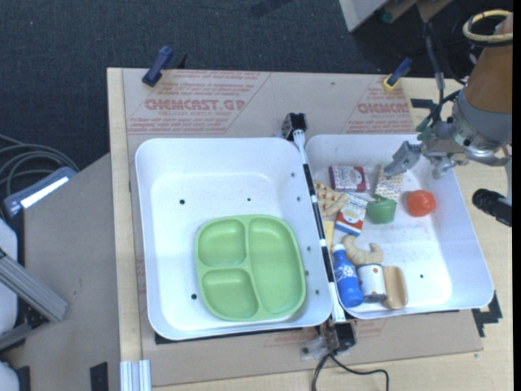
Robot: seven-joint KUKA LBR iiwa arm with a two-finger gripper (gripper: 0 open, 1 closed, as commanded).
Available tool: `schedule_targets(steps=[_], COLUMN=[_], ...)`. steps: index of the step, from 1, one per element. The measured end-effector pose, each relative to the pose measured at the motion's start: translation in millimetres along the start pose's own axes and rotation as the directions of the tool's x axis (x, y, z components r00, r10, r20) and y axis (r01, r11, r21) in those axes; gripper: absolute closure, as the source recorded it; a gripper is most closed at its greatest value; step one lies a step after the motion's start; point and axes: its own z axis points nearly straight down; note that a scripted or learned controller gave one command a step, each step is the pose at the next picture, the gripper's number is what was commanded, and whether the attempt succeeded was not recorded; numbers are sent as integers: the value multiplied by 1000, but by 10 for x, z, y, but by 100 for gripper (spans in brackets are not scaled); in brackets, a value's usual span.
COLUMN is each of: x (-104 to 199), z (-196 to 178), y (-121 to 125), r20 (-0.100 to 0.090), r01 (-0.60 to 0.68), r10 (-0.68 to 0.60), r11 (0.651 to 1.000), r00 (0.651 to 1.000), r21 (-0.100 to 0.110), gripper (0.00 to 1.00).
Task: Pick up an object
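Partly hidden behind the gripper (404, 160), a speckled packet (390, 188), contact unclear.

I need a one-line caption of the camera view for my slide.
Robot gripper hovers over the right bin of small toys, near a red ball; a green divided plate lies in the left bin.

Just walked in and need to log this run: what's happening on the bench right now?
The grey arm's gripper hangs over the far edge of the right white bin, above a pile of small items: a red ball, a green round toy, a blue bottle. Nothing shows between its fingers. The left white bin holds a green divided plastic tray.
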Motion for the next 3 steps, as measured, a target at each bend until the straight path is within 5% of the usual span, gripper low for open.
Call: schedule_targets(steps=[1, 2, 3], x=[241, 513, 62], z=[1284, 1283, 635], y=[-86, -823, 75], r20=[1, 1, 1], r01=[0, -1, 0], r10=[0, 1, 0], r11=[1000, 1000, 1000], r00=[1000, 1000, 1000], r21=[-5, -8, -2], gripper=[0, 0, 0])
